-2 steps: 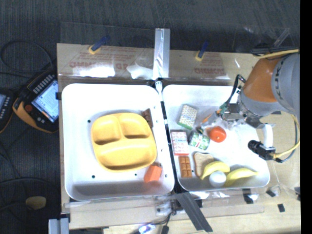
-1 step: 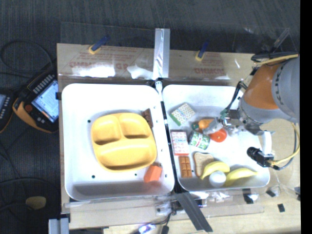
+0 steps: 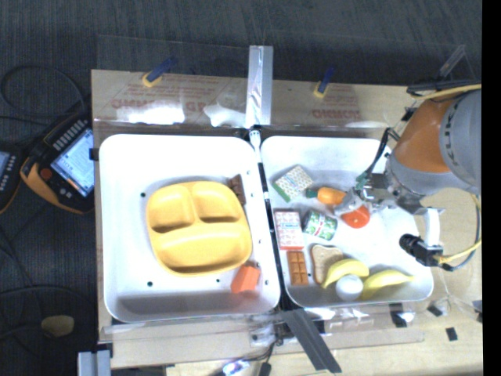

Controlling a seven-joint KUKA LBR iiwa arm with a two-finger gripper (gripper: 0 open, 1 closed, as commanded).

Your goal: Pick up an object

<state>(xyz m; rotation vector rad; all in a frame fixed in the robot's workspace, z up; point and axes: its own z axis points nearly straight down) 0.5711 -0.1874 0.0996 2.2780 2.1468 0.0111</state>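
Claw [image 3: 368, 197] is seen low in the right bin [image 3: 391, 149], brought in by the grey arm [image 3: 438, 151] from the right side; whether it is spread or pressed together cannot be told, since the tip is small and dark against the clutter. Nothing can be made out as gripped.

Places are given from the red tomato [image 3: 356, 218]. That tomato lies just below and beside the claw tip, so it is judged the likeliest object of the pick. An orange carrot [image 3: 330, 196] lies just to its upper left, and a green-and-white can [image 3: 319, 225] just to its left. Further up-left a checked packet [image 3: 293, 182] is tilted against the bin floor. Below the tomato, yellow bananas [image 3: 368, 276] and a white egg [image 3: 349, 287] are crowded along the near wall, probably because the toys were tipped in loosely.

Well to the left, in the other bin [image 3: 117, 163], a yellow divided tray [image 3: 200, 225] is laid flat, with an orange block [image 3: 246, 278] beside its lower corner.

The pick is judged not yet made.
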